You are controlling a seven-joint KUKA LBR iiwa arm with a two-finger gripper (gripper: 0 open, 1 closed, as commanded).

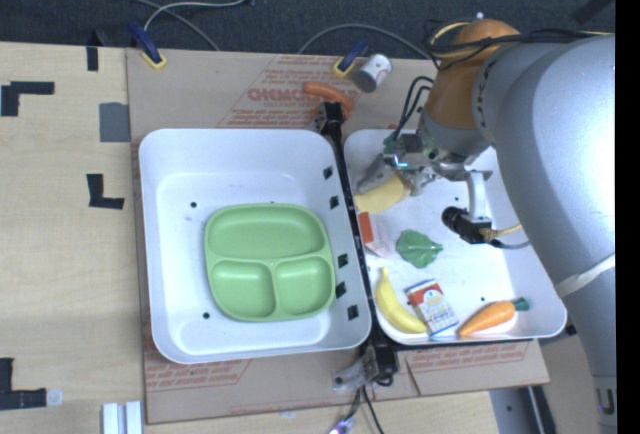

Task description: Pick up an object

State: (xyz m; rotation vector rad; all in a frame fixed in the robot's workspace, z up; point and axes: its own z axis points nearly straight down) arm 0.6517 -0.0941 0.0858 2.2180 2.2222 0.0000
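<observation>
My gripper (400, 170) hangs low over the back left corner of the right bin (520, 267). A pale yellow object (383, 194) lies right under its tip, against the bin's left wall; whether it is touched or held I cannot tell. Further forward in the same bin lie a green leafy piece (418, 247), a banana (395, 303), a small red and white carton (432, 308) and an orange carrot (490, 317). A small red and white item (366, 230) rests by the left wall. The arm's grey body and orange band (460, 82) hide the bin's back right part.
The left bin (175, 172) holds a green divided plate (270, 260). A black clamp bar (345, 212) runs between the two bins. Behind the bins on the cardboard lie an orange tool (328, 92) and a small grey cylinder (372, 72).
</observation>
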